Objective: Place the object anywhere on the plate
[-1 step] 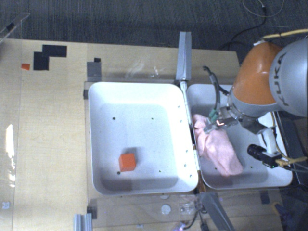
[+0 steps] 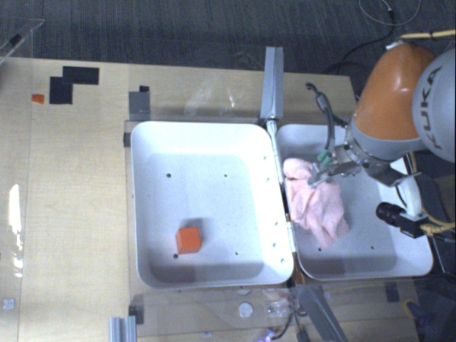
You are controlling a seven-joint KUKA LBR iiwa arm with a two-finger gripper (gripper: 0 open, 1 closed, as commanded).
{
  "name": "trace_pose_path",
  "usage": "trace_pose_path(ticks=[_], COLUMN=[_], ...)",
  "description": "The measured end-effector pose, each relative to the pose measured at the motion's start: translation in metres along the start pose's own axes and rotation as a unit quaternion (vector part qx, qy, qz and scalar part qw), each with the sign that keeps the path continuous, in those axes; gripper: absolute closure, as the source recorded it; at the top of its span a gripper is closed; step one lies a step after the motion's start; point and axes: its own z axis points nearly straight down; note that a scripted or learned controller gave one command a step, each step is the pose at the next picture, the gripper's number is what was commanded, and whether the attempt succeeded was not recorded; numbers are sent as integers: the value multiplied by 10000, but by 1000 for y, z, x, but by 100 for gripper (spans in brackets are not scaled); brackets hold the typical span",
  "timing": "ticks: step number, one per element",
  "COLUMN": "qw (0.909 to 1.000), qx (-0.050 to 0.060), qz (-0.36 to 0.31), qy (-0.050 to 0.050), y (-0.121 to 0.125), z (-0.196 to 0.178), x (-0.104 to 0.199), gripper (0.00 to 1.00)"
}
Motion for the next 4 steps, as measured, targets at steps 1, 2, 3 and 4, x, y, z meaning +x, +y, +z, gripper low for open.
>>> trace_pose_path(ticks=[1, 2, 3, 4], qw=[9798, 9195, 8225, 8226], qx=[2, -18, -26, -28], qz=[-2002, -3931, -5687, -5687], qy=[7, 1, 3, 1], y=[43, 85, 129, 129], z=[5, -7, -4, -4], x=[37, 61, 90, 90], gripper=[100, 100, 100, 0])
